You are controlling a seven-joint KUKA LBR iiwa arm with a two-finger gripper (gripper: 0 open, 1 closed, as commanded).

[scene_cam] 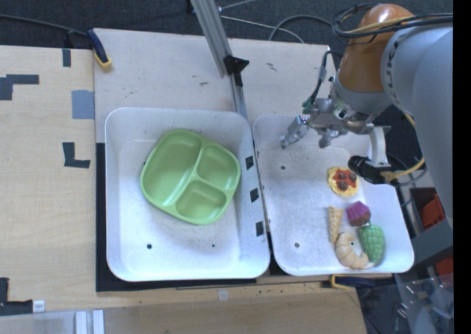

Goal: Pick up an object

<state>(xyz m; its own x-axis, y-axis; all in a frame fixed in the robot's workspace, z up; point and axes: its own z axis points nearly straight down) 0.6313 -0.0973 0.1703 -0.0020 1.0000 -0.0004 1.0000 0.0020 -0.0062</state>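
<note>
Your arm [412, 60] reached in from the right, its orange band sitting above the wrist. The gripper [309, 134] hung at the far right, fingers [293, 134] spread apart, holding nothing.
</note>
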